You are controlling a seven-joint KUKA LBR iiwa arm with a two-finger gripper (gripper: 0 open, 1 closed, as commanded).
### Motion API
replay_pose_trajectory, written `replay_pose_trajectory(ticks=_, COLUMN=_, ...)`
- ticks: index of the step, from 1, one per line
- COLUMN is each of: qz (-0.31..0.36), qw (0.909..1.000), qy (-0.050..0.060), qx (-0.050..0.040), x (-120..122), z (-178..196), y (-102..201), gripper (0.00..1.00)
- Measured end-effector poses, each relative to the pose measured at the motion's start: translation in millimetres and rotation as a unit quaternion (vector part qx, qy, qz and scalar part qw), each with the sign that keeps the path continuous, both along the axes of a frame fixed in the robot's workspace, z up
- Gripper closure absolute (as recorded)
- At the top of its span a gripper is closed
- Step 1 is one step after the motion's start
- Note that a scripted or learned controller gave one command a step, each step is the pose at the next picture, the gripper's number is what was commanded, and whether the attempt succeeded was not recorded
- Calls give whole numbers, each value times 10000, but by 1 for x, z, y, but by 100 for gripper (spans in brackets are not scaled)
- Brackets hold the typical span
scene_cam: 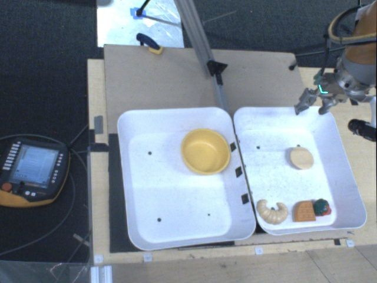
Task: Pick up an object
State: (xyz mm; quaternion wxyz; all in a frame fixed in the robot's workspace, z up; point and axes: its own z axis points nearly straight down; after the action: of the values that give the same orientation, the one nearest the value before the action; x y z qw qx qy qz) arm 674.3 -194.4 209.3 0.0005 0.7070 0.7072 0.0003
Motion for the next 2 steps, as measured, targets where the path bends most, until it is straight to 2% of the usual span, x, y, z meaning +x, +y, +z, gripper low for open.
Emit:
replay_pose_trajectory(ticks=1, qz=0, qw=10000, qy=0, qx=0, x=0, z=0, y=0, gripper=0)
replay_pose_trajectory(ticks=2, qz=4, qw=10000, qy=12, qx=3, x=6, z=-48, y=8, gripper=0)
